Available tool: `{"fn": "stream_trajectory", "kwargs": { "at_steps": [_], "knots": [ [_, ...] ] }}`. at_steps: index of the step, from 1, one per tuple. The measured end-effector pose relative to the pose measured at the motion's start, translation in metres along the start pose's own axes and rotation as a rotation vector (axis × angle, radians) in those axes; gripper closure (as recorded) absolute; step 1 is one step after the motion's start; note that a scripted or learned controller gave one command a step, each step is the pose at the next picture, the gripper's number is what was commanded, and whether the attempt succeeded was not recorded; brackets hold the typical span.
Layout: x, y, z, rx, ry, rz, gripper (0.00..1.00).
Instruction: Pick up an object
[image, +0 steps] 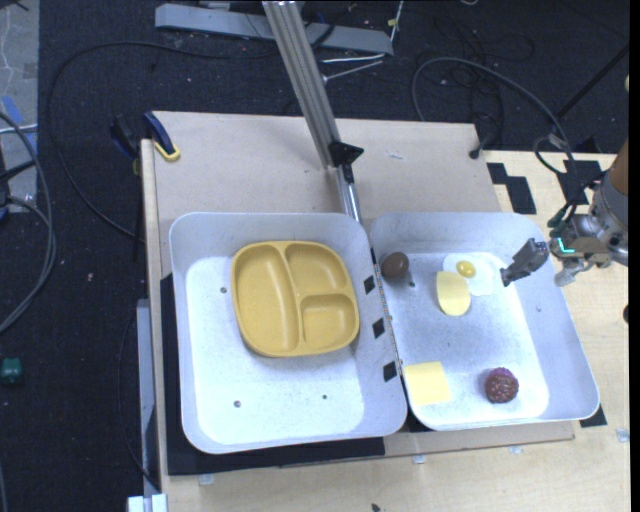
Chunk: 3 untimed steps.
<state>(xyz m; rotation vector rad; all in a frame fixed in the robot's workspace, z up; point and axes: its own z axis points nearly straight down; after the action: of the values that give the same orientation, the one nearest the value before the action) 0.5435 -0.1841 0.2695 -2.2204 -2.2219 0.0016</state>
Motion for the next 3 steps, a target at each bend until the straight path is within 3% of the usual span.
{"fn": "stream_trajectory", "kwargs": {
  "at_steps": [1,3],
  "knots": [
    [0.0,0.0,0.0,-0.001,0.0,0.0,0.0],
    [-0.004,0.003,0.087,0.003,0.001,0.001,0.0]
  ]
}}
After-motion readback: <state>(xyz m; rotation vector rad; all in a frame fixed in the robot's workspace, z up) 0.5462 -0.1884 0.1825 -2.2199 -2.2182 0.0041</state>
